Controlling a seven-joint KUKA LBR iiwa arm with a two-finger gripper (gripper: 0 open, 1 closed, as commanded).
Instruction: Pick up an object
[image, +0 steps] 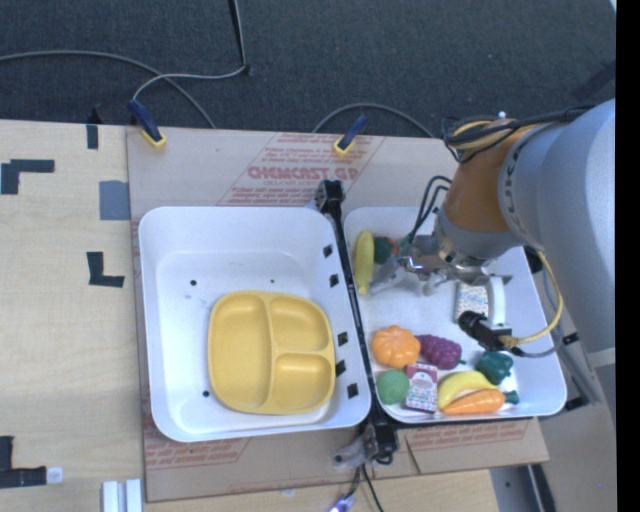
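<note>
The gripper (425, 268) hangs low over the right bin (548, 385), beside the yellow piece (364, 258) at its left wall; I can't tell its grip. Toy food crowds the lower right. The yellow tray (270, 352) fills the left bin (160, 330) on the wooden desk (60, 330).

Your arm (560, 190) comes in from the right of the camera view, the big grey link filling the upper right corner and sloping down to the left. Look at the orange band (475, 190) just above the wrist: it sits in plain sight, with yellow and black cables looping over it. Below it the wrist points downward and a little left, and your gripper (425, 268) hangs low there, metal parts catching the light. From this angle you can't make out how its fingers stand.
</note>
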